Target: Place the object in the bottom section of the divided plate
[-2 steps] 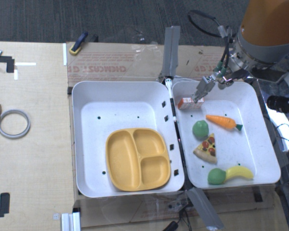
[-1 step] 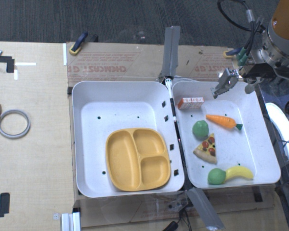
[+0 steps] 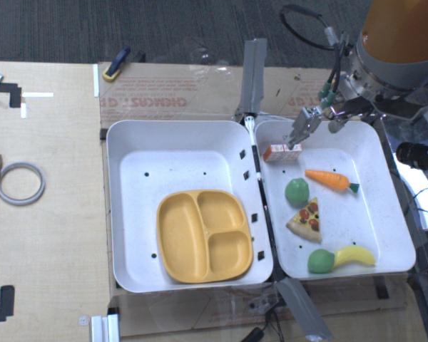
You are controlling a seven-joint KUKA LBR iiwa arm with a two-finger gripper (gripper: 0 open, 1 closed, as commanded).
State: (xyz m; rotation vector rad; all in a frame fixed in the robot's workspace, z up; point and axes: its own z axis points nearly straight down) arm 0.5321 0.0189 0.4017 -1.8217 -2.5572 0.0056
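The divided plate (image 3: 203, 235), yellow and three-sectioned, lies in the near part of the left bin (image 3: 128, 191), and all three of its sections hold nothing, so no part of the placing is done as far as this view shows. The right bin (image 3: 392, 191) carries every candidate object. Largest to smallest there: the arm's orange-banded wrist hangs over the far right corner, and its gripper (image 3: 299, 137) reaches down toward the bin's far left corner, fingertips right at the top of a small red-and-white box (image 3: 282, 153). Whether the fingers are spread or closed on that box I cannot tell; they blur together at this size, so a hold cannot be claimed. Next, a yellow banana (image 3: 355, 256) lies near the front wall, touching a green ball (image 3: 320, 261). An orange carrot (image 3: 329, 180) sits mid-bin, a pizza slice (image 3: 306, 220) nearer, another green ball (image 3: 297, 191) just left of the carrot. My judgement: grasp, lift, carry left and release into the plate's near section all remain.
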